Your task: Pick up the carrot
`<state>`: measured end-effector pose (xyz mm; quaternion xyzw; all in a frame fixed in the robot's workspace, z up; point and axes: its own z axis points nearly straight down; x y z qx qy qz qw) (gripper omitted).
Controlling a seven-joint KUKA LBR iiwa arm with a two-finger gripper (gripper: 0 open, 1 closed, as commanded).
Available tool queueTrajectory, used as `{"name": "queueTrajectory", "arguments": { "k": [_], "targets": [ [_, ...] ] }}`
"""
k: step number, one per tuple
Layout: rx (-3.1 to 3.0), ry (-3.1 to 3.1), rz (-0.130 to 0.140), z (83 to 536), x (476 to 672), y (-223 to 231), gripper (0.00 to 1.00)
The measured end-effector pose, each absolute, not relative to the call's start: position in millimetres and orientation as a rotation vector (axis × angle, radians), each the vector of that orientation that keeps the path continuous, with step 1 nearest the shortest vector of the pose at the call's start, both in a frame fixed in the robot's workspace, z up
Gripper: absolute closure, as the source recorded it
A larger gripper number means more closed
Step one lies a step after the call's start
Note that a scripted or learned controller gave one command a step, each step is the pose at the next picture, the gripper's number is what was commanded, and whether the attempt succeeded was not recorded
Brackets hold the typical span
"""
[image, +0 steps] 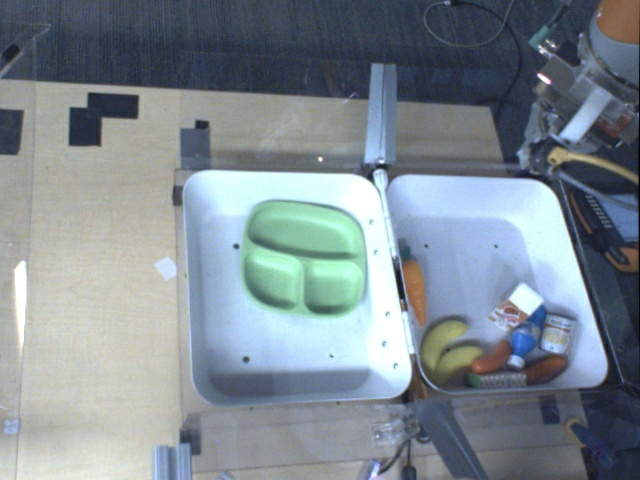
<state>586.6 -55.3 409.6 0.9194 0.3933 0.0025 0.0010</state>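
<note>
One carrot [413, 286] (right bin [478, 200])

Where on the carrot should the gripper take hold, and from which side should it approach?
Grip the carrot at its thick orange middle, coming from straight above. It lies lengthwise along the right bin's left wall, green top towards the far end, so probably the fingers should close across its width, one slipping in beside the wall. The bananas lie near its tip.

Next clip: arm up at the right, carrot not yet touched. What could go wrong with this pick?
1. The carrot lies tight along the right bin's left wall, beside the divider; a finger could hit the wall instead of sliding in.
2. The bananas sit just past the carrot's lower end, so a low grasp may nudge or take them.
3. The arm waits outside the bin, so its aim is untested.
</note>
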Motion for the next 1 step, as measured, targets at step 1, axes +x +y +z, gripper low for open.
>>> {"name": "queueTrajectory", "arguments": {
  "k": [1],
  "targets": [
    [3.055,0.733,0.004,391.8,589.0,-16.2,1.00]
  ]
}}
